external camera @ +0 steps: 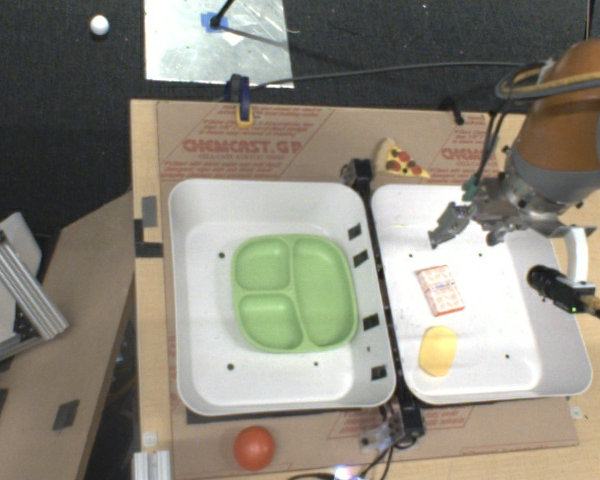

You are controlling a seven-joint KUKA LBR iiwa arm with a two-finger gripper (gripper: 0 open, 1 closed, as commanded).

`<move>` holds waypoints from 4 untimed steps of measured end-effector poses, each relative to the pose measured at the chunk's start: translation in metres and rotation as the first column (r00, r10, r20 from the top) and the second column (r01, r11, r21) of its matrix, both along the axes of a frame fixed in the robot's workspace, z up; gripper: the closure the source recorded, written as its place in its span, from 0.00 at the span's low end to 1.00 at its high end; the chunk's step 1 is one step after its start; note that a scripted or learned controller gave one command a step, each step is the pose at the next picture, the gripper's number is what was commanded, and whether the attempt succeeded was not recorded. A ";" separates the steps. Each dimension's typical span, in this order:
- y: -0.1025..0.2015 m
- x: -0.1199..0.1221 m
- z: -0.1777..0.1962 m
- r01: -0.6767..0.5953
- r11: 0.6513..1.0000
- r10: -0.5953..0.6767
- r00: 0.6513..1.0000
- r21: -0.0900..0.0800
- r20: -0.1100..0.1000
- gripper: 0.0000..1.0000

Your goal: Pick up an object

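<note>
A brown cardboard-covered bench carries two white bins, with dark cloth behind it and a shiny foil sheet lying on the cloth. The right bin is the landmark. Near its middle lies a small red-and-white packet, flat, its long axis running from the bin's far-left toward its near-right. Just in front of the packet sits a yellow lump. The gripper hangs above the bin's far part, apart from the packet, its fingers spread and grasping nothing.

To the bin's left, the left bin holds a green divided plate. A pizza slice toy lies just behind the right bin; an orange ball rests on the bench in front of the left bin.
</note>
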State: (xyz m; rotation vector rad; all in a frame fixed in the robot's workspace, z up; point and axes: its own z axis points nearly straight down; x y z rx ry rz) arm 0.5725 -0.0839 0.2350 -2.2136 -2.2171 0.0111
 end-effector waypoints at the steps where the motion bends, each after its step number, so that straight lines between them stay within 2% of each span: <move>1: 0.000 0.002 0.007 -0.002 1.000 0.002 1.000 -0.001 0.012 0.00; 2: -0.007 0.003 -0.053 0.001 1.000 -0.001 1.000 -0.001 0.008 0.00; 4: -0.002 0.004 -0.144 0.000 1.000 0.000 1.000 -0.003 0.017 0.00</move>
